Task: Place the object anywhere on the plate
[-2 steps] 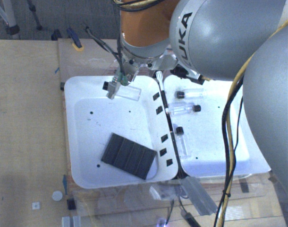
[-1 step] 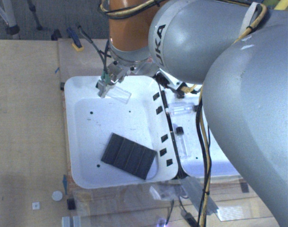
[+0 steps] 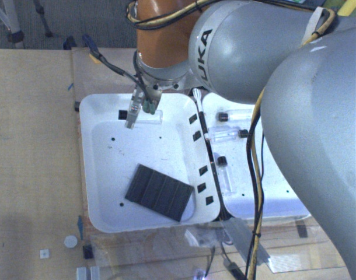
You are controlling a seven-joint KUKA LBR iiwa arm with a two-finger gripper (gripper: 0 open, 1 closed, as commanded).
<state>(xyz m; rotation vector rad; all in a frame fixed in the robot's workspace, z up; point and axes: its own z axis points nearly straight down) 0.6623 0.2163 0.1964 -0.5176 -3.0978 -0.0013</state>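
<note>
Hovering at the far edge of the left bin (image 3: 90, 156), pincer (image 3: 138, 111) with nothing visibly held, opening impossible to tell. Lying well apart toward the bin's near edge, dark ridged slab (image 3: 159, 192), long axis slanting from far-left to near-right.

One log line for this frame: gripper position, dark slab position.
gripper: over far edge of left bin, nothing seen held | dark slab: flat on left bin floor, near side, apart from gripper
</note>
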